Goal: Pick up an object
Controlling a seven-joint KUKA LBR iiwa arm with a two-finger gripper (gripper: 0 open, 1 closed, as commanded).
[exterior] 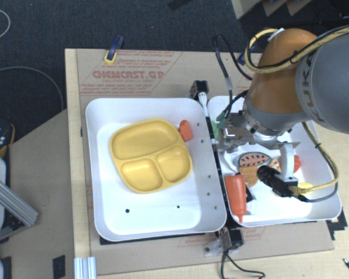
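My gripper (242, 141) hangs low over the right bin (320, 205), under the grey and orange wrist, near the bin's left wall. Just below it lies a flat brown piece with dark dots (253, 160). A long orange-red object (235, 194) rests along the right bin's left wall, toward the front. A white and red object (288, 160) lies to the right of the brown piece. In the left bin (104, 214) sits a yellow divided plate (150, 154), with a small orange piece (185, 130) at its upper right edge.
The wall between the two bins (216, 173) runs close to the gripper's left. Cables loop around the wrist. A yellow and blue clip (112, 49) lies on the cardboard behind the bins.
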